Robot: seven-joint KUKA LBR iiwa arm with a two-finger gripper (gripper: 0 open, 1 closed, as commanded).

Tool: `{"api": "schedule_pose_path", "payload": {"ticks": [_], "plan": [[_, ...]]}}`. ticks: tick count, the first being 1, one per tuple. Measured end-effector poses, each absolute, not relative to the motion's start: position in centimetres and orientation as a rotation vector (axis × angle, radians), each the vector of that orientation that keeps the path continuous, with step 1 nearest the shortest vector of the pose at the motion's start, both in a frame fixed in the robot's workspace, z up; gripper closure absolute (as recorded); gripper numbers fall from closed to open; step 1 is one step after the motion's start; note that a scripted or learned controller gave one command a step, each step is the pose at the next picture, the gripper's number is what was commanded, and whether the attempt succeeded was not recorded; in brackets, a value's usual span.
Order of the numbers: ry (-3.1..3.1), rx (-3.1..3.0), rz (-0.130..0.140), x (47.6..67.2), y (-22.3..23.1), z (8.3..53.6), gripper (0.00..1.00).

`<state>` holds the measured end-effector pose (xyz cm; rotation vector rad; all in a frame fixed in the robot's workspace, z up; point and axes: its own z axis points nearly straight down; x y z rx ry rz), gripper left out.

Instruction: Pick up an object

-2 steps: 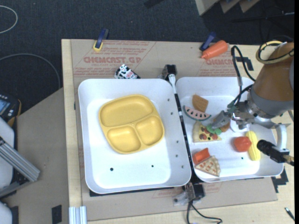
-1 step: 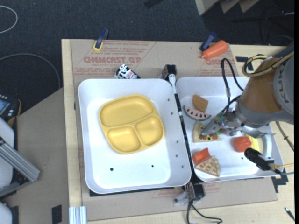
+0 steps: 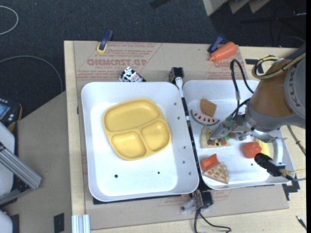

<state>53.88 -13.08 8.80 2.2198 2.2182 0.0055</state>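
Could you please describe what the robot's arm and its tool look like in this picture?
The arm is bulky and rounded, grey with a wide orange band above the wrist. Black cables loop beside it, and a yellow cable coil sits near its upper part. The tool is a small cluster of grey metal and dark parts at the arm's end; its details are too blurred to tell.

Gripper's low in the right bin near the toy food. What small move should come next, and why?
Probably a short straight descent, then close. The gripper hovers just above the pizza-like toy slice in the right bin, with nothing visibly between its fingers. The watermelon slice and orange-red ball lie apart from it, so a small drop looks unlikely to hit them.
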Motion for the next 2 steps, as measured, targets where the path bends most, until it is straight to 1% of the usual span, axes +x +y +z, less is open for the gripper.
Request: {"api": "schedule_pose_path", "payload": {"ticks": [1,2], "plan": [[2.217,2.215,0.016,54.1,-12.9,10.0,1.00],[2.219,2.215,0.006,54.0,-12.4,16.2,1.00]]}}
